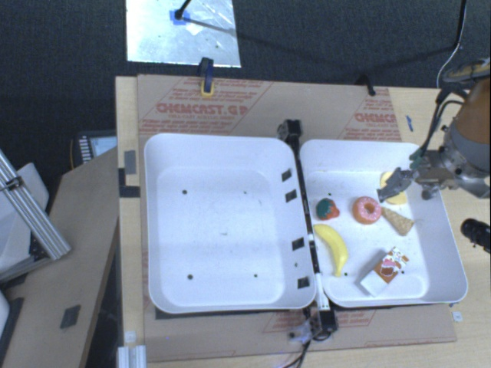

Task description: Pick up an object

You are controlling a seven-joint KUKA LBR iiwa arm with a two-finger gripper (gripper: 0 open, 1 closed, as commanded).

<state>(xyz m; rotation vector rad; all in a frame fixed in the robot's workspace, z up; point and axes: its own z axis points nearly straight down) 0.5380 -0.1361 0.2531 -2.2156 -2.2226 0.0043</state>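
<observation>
The right bin holds a banana, donut, wedge, small box and berry. The pincer hangs over a yellow piece, half hiding it; whether it is gripping cannot be told.

Two white bins, the left bin bare white with a few dark specks, the right bin the same white. Yellow banana. Pink-frosted doughnut. Small fruit, red with a green side. Tan wedge, speckled like a cracker. White box printed with a red-and-brown picture. Pale yellow piece beside the grey hand. Tan bench under a brown board with red lettering. Silvery sheet marked with a blue patch. Dark carpet behind.
</observation>
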